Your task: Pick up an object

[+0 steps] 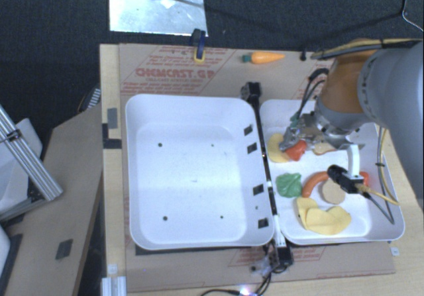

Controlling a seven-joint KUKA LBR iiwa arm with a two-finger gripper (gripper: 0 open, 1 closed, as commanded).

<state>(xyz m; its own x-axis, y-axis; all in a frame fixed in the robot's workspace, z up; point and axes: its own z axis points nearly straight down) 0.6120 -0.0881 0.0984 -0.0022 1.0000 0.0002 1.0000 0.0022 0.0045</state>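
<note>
My gripper (292,140) is low over the upper left part of the right bin (381,222). A small red-orange piece (297,151) lies right under its tip, touching it or nearly so; whether it is gripped is unclear. A pale yellow piece (274,149) lies just left of that, and a beige piece (324,149) just right. Further forward in the same bin are a green leafy piece (288,185), an orange sausage shape (312,183), a round tan piece (333,194) and a yellow piece (324,219).
The left bin (142,112) stands beside the right one, with a black-clipped divider (262,155) between them. An orange carrot (263,57) lies on the cardboard behind the bins. The arm (371,86) covers the right bin's far right corner.
</note>
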